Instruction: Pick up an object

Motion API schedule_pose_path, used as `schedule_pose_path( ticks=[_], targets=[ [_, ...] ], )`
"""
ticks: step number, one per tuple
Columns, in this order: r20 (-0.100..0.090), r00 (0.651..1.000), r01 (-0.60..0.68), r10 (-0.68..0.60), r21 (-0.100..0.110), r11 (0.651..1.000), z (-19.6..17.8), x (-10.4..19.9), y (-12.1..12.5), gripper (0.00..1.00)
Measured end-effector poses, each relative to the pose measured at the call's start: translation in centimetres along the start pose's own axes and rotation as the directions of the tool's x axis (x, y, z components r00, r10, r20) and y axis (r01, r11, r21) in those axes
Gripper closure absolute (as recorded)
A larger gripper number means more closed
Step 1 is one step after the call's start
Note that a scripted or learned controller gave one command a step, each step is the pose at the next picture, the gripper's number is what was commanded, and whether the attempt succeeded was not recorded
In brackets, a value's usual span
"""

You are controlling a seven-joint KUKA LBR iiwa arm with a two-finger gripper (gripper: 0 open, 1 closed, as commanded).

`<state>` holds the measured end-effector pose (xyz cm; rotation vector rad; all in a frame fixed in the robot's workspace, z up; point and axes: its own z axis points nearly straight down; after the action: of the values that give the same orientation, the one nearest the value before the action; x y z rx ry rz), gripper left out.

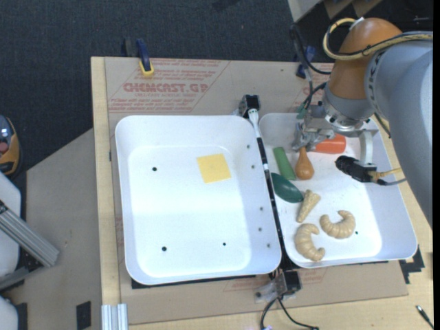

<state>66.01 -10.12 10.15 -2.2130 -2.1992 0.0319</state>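
Observation:
My gripper [309,137] hangs low over the back of the right bin [395,236], under the orange wrist band. A red-orange piece [333,144] lies right beside it, partly hidden by it. Just in front of it lies a brown pear-shaped toy [304,164]. A green stick [283,162] and a dark green leaf-shaped piece [286,188] rest by the bin's left wall. Nearer the front lie a pale cone [307,205] and two tan croissants [309,242] [339,225]. Nothing is visibly held.
The left bin [137,143] holds a flat yellow square [213,168]. A black clip [250,104] sits at the back where the two bins meet. A black cable end [355,167] on the arm hangs over the right bin.

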Motion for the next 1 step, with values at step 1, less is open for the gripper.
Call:
schedule_pose_path(
  ticks=[1],
  targets=[
    [0.002,1.000,0.004,-0.003,-0.033,0.999,-9.28,-1.60,-4.69,1.00]
  ],
)
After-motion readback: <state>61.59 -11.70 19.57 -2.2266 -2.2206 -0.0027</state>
